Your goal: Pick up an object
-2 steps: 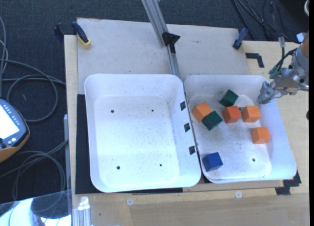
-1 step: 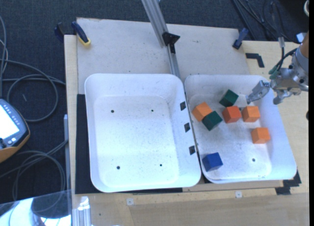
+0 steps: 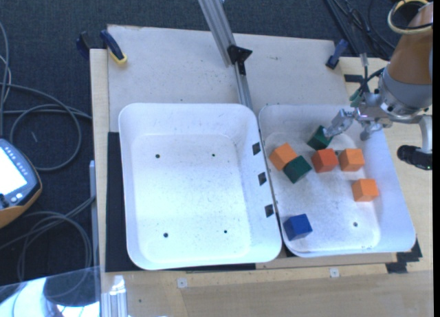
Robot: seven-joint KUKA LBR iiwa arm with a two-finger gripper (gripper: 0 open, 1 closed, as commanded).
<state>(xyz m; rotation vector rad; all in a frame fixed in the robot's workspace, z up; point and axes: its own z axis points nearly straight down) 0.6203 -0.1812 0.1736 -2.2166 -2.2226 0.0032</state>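
The right bin (image 3: 344, 238) holds several small blocks. A dark green block (image 3: 318, 137) lies at the back, and an orange block (image 3: 282, 155) sits beside another dark green block (image 3: 298, 168). A red-orange block (image 3: 324, 161) and an orange block (image 3: 351, 159) lie side by side mid-bin. A third orange block (image 3: 365, 189) is to the right, and a blue block (image 3: 298, 226) sits near the front rim. My gripper (image 3: 355, 126) hangs open over the bin's back right part, just above the orange block and right of the dark green one at the back. Nothing is between its fingers.
The left bin (image 3: 185, 171) stands next to the right one, with black clips along the shared rim. A metal post (image 3: 218, 20) slants up from the back of the bench. Blue clamps sit at the board's back corners, and cables lie on the floor to the left.
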